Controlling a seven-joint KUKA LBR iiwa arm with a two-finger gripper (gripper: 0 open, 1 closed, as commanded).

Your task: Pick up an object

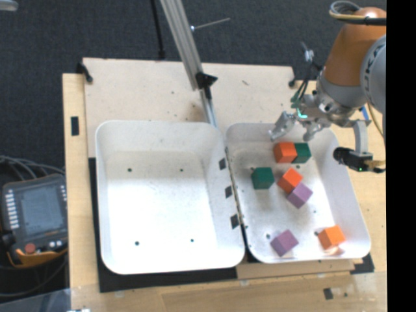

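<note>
Nearest us, at the front of the right bin (351, 194), we see a purple cube (284, 242) and an orange cube (331, 236), well apart from the gripper. Further back lie a second purple cube (299, 195) touching another orange cube (290, 179), and a green cube (262, 177) on its own. At the far end, an orange block (284, 152) sits pressed against a green block (301, 152).

The gripper (296, 127) hangs just above that far pair, its 2 fingers spread apart with nothing between them. The left bin (104, 174) holds no cubes.

We judge the main risk to be that touching pair: with no gap between the 2 blocks, a finger could land on top of 1 instead of beside it, or the close could shove both aside. The bin's back wall is also near, so a finger might catch it.
</note>
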